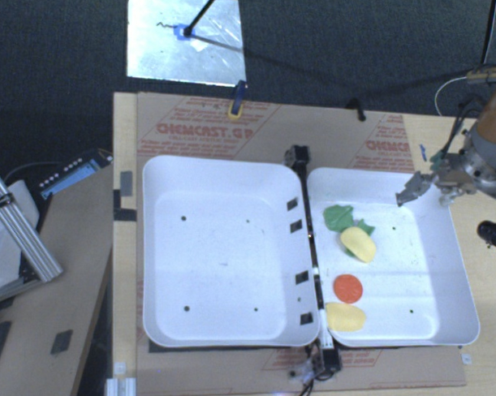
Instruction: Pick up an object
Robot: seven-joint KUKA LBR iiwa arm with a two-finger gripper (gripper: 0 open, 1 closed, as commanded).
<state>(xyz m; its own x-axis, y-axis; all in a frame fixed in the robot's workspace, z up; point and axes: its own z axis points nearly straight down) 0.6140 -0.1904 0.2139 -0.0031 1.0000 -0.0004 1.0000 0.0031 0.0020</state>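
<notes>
Overhead slanted view of a worktop bearing two shallow white bins side by side on a cardboard sheet; the left bin holds no loose items, while the right bin holds four. The end effector hangs over the upper part of the right bin, reaching in from the right on the grey arm; whether it is open or closed cannot be told at this size, and nothing is seen held in it. The candidate objects all lie to the lower left of the end effector, toward the divider between the bins: a green piece, touching or just overlapped by a yellow oval piece whose long axis runs diagonally from upper left to lower right; below these, apart from them, a red round piece; and just below that, nearly touching it, a second yellow piece lying roughly crosswise near the bin's lower left corner. The green and upper yellow pieces are nearest the end effector, so the coming move is judged to be a short travel down and to the left, followed by a descent. Printed red lettering on the cardboard sheet reads "CHEMCAST GP", repeated at an angle on the right side; a shiny silver sheet lies beyond the worktop at the top.
</notes>
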